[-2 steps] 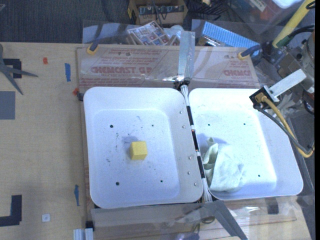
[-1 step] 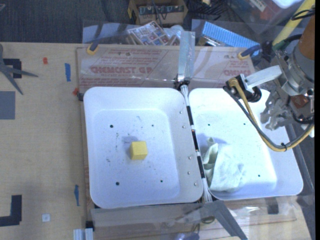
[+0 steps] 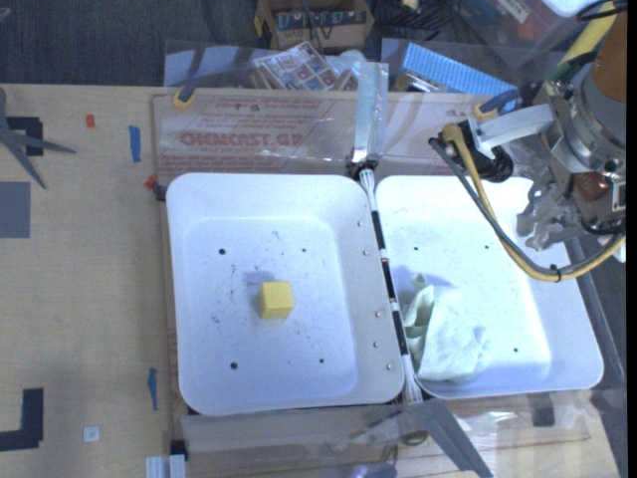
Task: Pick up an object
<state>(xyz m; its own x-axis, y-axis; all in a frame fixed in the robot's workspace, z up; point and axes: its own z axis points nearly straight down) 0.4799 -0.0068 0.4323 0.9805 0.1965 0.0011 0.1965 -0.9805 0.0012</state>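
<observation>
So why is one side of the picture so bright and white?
In the camera view, glare washes out the right white plastic bin, so the crumpled white cloth nearly blends into it. The left white plastic bin is lit more evenly, and the small yellow cube stands out crisply. The grey gripper looks slightly blurred.

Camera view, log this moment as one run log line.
claw: above right bin far edge, holding nothing | yellow block: left bin centre | white cloth: right bin, near divider

One fixed camera looks down slantwise on both bins [image 3: 189, 207].
</observation>
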